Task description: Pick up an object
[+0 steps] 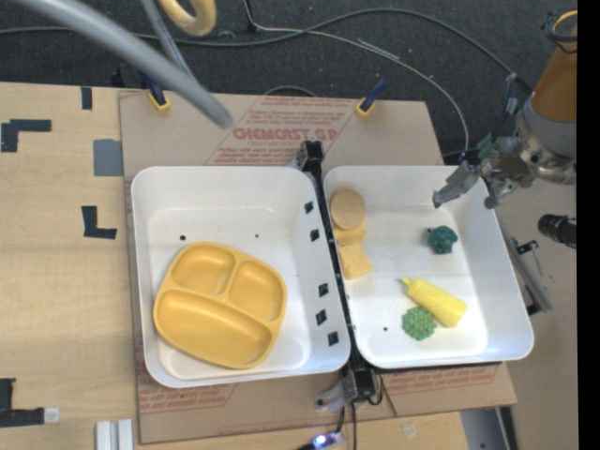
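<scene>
From the overhead camera, the arm (553,92) reached in at the right edge, its gripper (473,187) hanging above the far right corner of the right bin (497,345). The two fingers were spread apart with nothing between them.

Nothing had been picked yet. The likeliest target seemed to be the dark green broccoli piece (442,240), lying on the bin floor just in front of the gripper. Nearer the front lay a yellow bottle (437,301), touching a lighter green lump (418,323). Against the divider sat a tan round piece (348,209) and a yellow block (353,259). The left bin (150,195) held a yellow divided plate (220,304).

The risks looked plain: the broccoli piece was small and knobbly, so the fingers might close beside it or squeeze it out sideways. It also lay near the right wall, which a descending finger could strike. Going for the bottle instead might drag the green lump along.
</scene>
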Robot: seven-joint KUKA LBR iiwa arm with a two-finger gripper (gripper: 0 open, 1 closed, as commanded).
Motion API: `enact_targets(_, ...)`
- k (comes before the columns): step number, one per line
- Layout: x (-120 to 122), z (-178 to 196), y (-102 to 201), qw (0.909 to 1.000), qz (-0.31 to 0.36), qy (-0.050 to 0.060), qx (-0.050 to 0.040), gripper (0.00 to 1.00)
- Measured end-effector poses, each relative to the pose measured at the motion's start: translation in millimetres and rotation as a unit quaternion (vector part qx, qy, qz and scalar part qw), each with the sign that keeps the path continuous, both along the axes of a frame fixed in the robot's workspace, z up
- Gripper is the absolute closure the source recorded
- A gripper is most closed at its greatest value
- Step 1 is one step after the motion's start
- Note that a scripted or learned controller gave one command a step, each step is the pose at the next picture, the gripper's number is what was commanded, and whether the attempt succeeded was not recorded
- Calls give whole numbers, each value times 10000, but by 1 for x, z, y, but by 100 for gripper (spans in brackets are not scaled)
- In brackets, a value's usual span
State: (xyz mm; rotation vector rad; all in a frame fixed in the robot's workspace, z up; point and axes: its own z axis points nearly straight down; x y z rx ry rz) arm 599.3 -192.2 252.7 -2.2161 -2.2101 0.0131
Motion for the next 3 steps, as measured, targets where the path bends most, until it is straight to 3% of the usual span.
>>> enact_targets(1, 2, 8, 1, 10000, 20, -63, -14, 0)
enact_targets(3, -4, -103, -6, 10000, 15, -42, -14, 0)
